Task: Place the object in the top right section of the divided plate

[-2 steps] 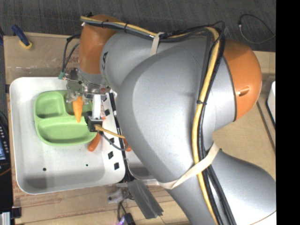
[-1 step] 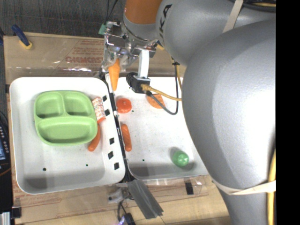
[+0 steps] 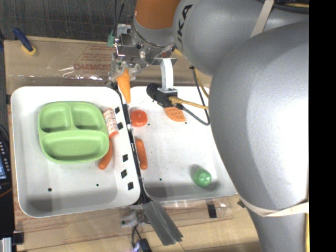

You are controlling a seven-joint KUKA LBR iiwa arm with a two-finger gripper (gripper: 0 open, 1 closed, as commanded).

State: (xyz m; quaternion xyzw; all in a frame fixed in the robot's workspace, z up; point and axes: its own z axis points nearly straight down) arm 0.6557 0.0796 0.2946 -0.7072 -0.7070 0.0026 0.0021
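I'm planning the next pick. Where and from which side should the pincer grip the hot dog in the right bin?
Grip the hot dog across its middle, from straight above: it lies flat, long and thin, along the bin wall, so its narrow width probably suits the pincer.

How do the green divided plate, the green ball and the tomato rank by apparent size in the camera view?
1. green divided plate, largest by far.
2-3. green ball and tomato look about alike; no ranking.

Gripper point(image 3: 124, 77) hung top centre, carrot point(image 3: 124, 88) pinched between its fingers above the bins' shared edge | green divided plate point(image 3: 73, 132) lay left | green ball point(image 3: 202, 178) sat lower right
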